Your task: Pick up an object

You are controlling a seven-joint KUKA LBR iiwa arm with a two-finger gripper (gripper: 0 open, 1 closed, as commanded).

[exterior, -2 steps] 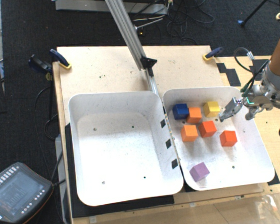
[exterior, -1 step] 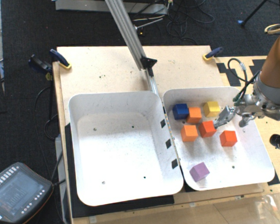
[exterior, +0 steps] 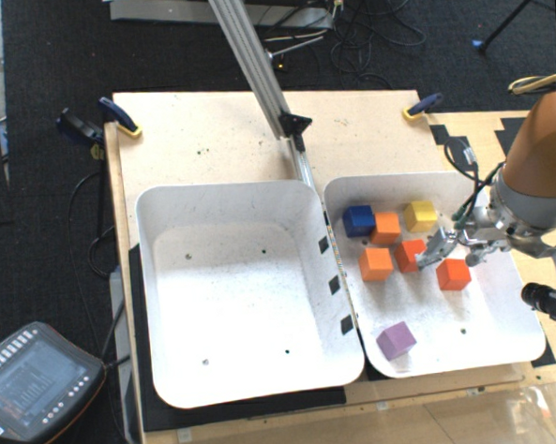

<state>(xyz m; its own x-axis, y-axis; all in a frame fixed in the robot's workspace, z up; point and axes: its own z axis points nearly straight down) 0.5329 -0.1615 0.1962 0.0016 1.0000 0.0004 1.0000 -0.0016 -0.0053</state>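
Gripper (exterior: 439, 250) sits over the right bin (exterior: 511, 343), mid-right of frame, coming off the grey wrist w/ the orange arm section cut off at the right edge. I can't tell its state; the tip is a small grey blur against the blocks. No block visibly between anything, so I won't call a grasp.

Hard to read: the tip overlaps the red-orange block (exterior: 410, 253), which is partly hidden on its right side. Touching or just above, can't say.

Other blocks vs gripper: red block (exterior: 454, 274) just below-right of tip. Orange block (exterior: 376, 263) to its left, another orange block (exterior: 387, 227) up-left, blue block (exterior: 358, 220) further up-left, yellow block (exterior: 420, 215) just above. Purple block (exterior: 396, 340) well apart, lower in the bin.

Left bin (exterior: 165, 214) fills centre-left.
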